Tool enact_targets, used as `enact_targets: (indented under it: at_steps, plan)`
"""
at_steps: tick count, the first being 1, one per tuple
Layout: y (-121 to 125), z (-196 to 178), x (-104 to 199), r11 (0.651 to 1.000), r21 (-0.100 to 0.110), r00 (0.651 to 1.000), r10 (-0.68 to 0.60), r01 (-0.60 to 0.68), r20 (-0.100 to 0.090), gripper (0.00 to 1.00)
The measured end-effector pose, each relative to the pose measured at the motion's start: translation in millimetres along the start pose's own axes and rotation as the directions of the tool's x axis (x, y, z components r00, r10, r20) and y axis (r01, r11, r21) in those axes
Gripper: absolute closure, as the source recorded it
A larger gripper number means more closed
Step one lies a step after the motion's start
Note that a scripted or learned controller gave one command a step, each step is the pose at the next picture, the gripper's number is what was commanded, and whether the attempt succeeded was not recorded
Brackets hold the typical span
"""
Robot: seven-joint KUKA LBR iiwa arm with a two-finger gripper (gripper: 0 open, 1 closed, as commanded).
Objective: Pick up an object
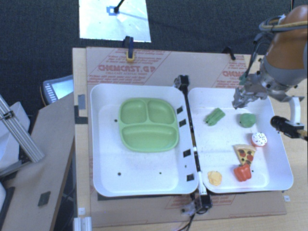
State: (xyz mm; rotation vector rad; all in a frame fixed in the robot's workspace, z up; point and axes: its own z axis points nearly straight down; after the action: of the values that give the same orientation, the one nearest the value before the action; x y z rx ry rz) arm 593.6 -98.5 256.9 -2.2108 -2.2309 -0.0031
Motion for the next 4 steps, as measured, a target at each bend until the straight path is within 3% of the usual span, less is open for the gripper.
enact_targets:
  at_steps: [1,2,4]
  plan:
    - [-4,6,50,1.0,0.0,1.0,0.0,0.0,0.0,1.0]
    - [-30,8,104,1.0,0.002,1.0,-0.001,0.001,-0.001,1.0]
    - [-53,19,206,1.0,0.0,1.0,-0.001,0.001,-0.001,1.0]
